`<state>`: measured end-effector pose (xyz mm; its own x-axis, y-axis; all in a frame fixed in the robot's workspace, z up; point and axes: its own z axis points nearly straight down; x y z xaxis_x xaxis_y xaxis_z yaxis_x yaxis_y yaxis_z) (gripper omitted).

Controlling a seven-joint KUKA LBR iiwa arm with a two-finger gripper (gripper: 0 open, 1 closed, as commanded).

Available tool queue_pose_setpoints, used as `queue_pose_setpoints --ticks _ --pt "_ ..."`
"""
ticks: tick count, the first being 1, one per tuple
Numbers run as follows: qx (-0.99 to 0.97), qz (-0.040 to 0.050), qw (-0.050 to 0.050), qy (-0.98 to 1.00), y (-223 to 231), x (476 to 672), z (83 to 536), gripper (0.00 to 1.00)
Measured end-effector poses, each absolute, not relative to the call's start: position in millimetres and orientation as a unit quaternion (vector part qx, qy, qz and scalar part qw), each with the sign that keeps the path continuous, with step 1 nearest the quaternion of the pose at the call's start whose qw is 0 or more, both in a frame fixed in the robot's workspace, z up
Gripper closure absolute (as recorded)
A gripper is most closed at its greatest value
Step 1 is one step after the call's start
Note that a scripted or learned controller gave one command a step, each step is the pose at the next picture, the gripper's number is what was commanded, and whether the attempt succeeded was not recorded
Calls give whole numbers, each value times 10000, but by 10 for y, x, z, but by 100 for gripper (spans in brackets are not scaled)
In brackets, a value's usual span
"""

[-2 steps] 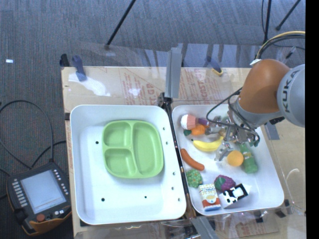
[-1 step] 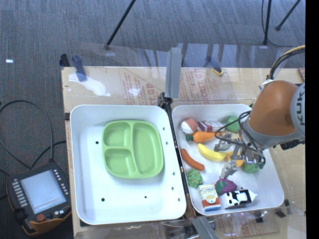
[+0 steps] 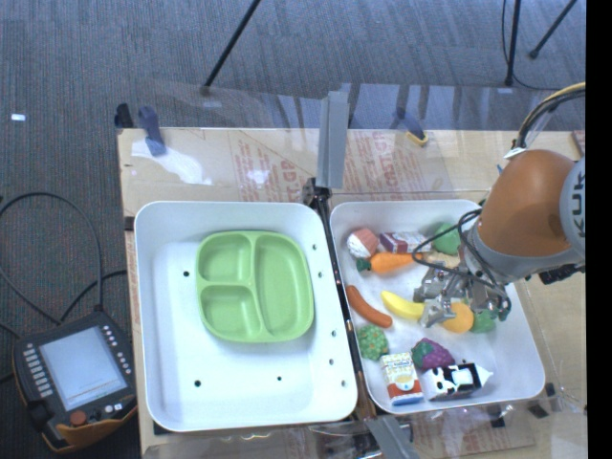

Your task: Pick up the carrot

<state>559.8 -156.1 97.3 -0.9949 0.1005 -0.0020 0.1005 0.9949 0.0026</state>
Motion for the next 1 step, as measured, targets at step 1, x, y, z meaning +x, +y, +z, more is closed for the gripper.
queue_pose_setpoints --ticks 1 --pt "967 7 7 9953 -1875 5910 891 100"
